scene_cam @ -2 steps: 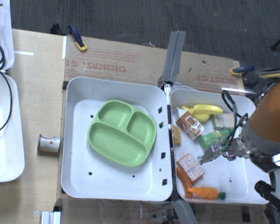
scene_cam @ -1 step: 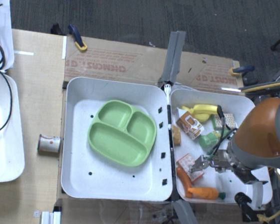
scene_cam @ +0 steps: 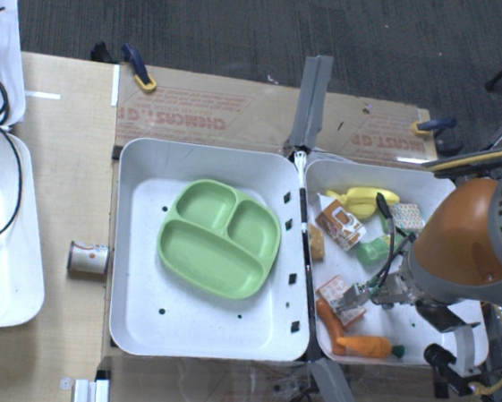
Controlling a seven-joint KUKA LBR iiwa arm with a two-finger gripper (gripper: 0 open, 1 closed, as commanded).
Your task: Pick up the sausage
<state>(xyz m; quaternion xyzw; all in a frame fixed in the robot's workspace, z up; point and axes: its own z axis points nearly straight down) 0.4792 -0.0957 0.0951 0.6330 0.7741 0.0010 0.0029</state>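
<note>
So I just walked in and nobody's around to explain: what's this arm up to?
The arm's claw is down in the right bin, among a pile of toy food: a banana, a small carton, a carrot. It's over a reddish sausage-like piece, but nothing is visibly gripped. The left bin holds a green divided plate.

The green divided plate [scene_cam: 220,237] looks like smooth matt plastic. Both white bins [scene_cam: 130,317] have a glossy, hard plastic sheen. At 12 o'clock, brown printed cardboard [scene_cam: 207,110] lies flat and dull. The arm's orange band [scene_cam: 459,233] is smooth and satin. The bench top [scene_cam: 75,85] looks like pale wood.
</note>
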